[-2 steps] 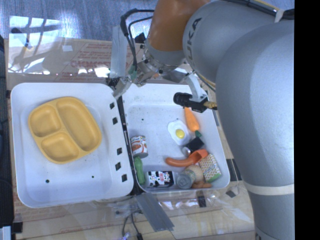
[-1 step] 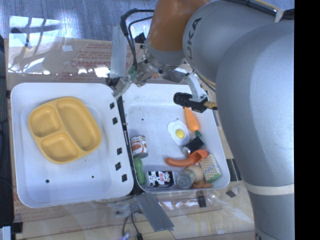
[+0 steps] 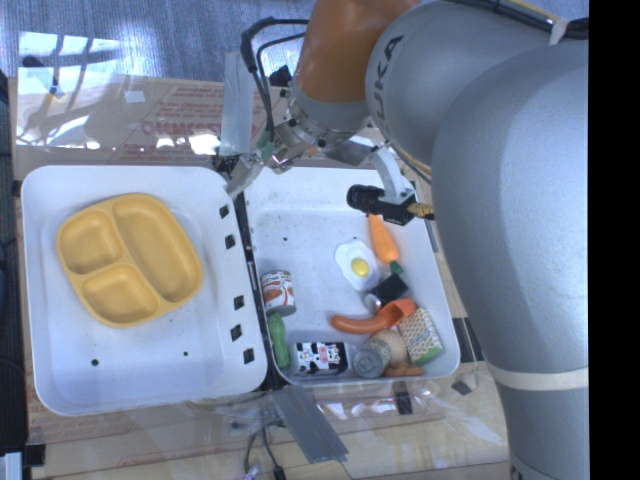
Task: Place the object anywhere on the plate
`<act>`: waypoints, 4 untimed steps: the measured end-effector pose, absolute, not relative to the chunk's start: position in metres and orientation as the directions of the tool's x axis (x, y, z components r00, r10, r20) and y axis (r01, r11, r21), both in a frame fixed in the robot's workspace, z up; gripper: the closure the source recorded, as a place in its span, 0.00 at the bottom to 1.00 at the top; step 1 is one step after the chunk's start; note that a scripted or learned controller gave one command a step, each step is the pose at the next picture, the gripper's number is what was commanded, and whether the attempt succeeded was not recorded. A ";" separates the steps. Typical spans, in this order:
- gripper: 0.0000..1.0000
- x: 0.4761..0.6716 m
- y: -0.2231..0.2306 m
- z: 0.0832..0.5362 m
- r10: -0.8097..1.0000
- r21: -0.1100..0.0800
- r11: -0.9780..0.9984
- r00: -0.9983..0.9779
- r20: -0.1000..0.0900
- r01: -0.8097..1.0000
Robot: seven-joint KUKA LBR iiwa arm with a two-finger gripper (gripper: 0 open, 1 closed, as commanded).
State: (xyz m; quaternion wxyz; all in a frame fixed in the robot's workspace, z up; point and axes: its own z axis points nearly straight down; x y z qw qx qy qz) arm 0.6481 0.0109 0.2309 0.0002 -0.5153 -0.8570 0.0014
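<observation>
The yellow three-compartment plate [image 3: 150, 238] lies in the left bin [image 3: 60, 368] with nothing on it. The right bin [image 3: 310, 223] holds several toy foods: a fried egg [image 3: 357, 263], a carrot [image 3: 383, 238], a small can [image 3: 278, 291], an orange sausage [image 3: 368, 320] and a black-and-white carton [image 3: 320, 357]. My gripper [image 3: 240, 171] hangs at the far end of the divider between the two bins, above their back rims. It is well away from the plate and from the toys, and I see nothing held in it.
A green piece [image 3: 278, 341], a silver can [image 3: 372, 358], a patterned box [image 3: 421, 334] and a black item [image 3: 391, 290] crowd the right bin's near corner. The bulky grey arm covers the view's right side. Black clips [image 3: 238, 303] line the divider.
</observation>
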 end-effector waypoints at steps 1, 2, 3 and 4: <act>0.00 0.648 0.011 0.231 0.883 -0.003 0.469 -0.469 -0.001 0.883; 0.00 0.648 0.011 0.231 0.883 -0.003 0.469 -0.469 -0.001 0.883; 0.00 0.648 0.011 0.231 0.883 -0.003 0.469 -0.469 -0.001 0.883; 0.00 0.648 0.011 0.231 0.883 -0.003 0.469 -0.469 -0.001 0.883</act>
